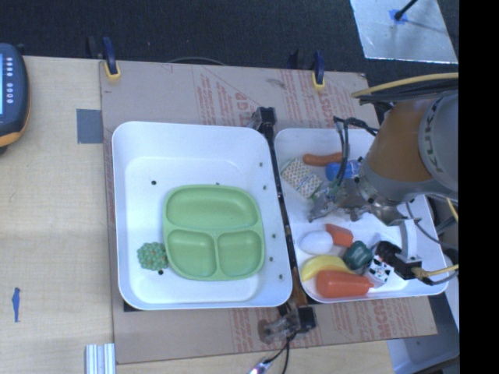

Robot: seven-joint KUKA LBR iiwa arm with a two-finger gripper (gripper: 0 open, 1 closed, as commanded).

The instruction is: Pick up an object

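Observation:
My gripper [326,206] is low inside the right bin [309,138], near its middle, under the grey and orange arm [405,150]. It sits just right of a patterned packet [299,178] and above a white egg [316,242] and a small orange piece [339,234]. A blue item [337,170] and an orange carrot [321,160] lie just behind it. Nearer the front of the bin lie a yellow banana [322,266], a red-orange pepper [341,285], a dark green object [359,254] and a black and white item [382,268].
The left bin [140,154] holds a green divided plate [212,231] and a small green broccoli [152,255] at its front left. Clamps hold the cardboard sheet under both bins. A blue and yellow device [12,92] sits at the far left.

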